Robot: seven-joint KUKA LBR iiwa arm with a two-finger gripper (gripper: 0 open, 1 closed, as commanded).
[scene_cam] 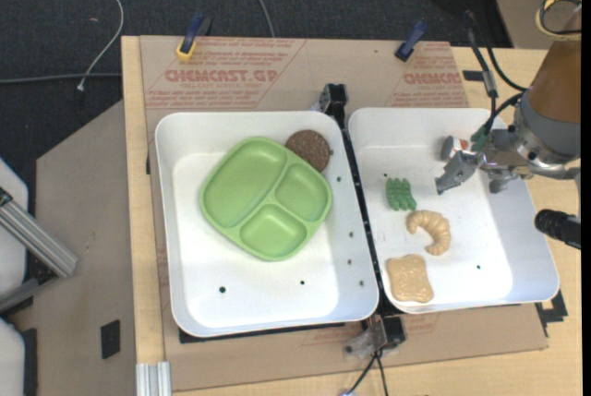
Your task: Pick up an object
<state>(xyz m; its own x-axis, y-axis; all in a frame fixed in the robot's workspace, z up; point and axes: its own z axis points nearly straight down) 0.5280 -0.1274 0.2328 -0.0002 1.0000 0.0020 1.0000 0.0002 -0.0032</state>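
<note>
With the tool (455, 169) spread open and empty above the right bin (517, 293), grasp the nearby croissant (431, 230) (apparently light, rigid, smooth plastic) across its thick middle.

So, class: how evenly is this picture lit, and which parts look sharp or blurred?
Camera view: soft, even light, faint shadows inside the left bin; green tray and croissant fairly sharp; gripper slightly smeared; no strong glare on the right bin.
</note>
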